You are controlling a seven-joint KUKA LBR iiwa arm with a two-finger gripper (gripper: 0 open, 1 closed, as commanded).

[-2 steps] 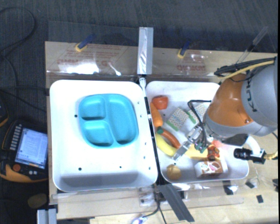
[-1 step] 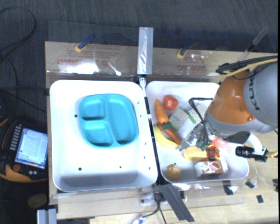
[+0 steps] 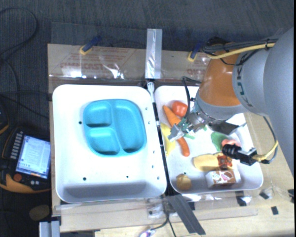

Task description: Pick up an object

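Carrot (image 3: 171, 115), a toy one, lies slanted in the right bin (image 3: 251, 181) near its left wall, just beside a red-orange tomato-like piece (image 3: 179, 106) and a yellow piece (image 3: 166, 132). It looks light, stiff and smooth, likely slippery plastic; gripping across its thicker middle seems the safest hold. Above the carrot's lower end, the claw (image 3: 181, 129) hangs with its tips low among the toys. Whether it is spread or pinching anything I cannot tell.
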